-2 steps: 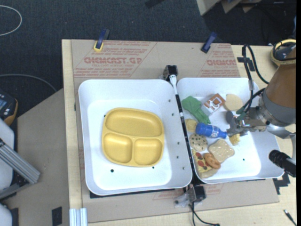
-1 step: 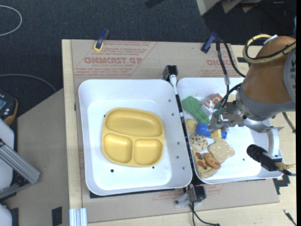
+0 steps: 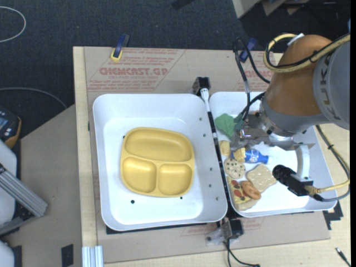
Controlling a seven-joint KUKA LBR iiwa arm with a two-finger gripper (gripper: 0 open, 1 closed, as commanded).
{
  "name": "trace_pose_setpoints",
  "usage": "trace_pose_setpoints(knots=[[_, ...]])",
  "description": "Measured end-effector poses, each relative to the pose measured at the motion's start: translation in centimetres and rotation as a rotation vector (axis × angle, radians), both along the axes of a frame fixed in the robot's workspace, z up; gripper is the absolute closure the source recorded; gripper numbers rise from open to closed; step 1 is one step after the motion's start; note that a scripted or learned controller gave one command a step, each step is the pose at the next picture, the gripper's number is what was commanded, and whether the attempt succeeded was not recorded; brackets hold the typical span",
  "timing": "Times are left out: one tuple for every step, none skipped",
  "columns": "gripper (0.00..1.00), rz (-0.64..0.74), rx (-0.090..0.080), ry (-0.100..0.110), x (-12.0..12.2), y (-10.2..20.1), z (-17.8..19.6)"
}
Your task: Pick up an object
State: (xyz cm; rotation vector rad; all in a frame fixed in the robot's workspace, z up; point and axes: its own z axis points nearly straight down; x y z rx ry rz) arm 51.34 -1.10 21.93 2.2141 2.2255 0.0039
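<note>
- The grey arm's two-finger gripper [image 3: 248,136] hangs over the right white bin [image 3: 320,199].
- The small blue-and-white packet [image 3: 257,156] lies just below it.
- Nobody can tell how the claw stands.

Yellow tray [image 3: 157,161] in left bin [image 3: 105,149], arm [image 3: 300,85] over right bin [image 3: 311,202]

Grey arm enters from the right, orange band uppermost; wrist bent steeply downward; gripper [image 3: 243,133] low, right of scene centre, its tips hidden under the wrist.
</note>
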Motion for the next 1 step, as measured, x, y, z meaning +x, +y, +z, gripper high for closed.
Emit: trace_pose_setpoints(knots=[[1.00,0.001,0.001,0.000,-0.43,4.80,0.81]])
